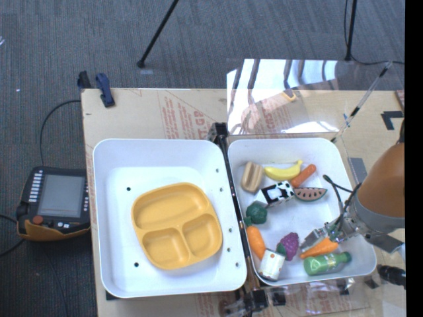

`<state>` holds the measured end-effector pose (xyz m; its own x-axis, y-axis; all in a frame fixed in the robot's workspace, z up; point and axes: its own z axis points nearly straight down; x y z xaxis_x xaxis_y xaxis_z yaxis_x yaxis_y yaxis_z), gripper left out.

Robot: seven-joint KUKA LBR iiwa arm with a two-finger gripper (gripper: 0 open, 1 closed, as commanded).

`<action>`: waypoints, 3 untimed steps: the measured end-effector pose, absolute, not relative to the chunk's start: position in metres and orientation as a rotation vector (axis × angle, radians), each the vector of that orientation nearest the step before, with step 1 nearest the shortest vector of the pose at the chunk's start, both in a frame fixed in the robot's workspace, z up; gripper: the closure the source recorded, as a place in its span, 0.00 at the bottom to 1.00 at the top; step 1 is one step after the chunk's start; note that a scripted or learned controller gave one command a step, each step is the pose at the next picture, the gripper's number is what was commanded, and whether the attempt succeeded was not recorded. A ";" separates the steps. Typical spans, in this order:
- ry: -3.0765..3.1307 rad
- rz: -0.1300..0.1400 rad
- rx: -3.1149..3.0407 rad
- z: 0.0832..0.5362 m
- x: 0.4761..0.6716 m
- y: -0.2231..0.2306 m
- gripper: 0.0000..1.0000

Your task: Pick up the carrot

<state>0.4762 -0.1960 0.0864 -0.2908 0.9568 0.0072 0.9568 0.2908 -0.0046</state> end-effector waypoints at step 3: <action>-2.470 0.003 -1.926 0.085 0.474 -0.091 1.00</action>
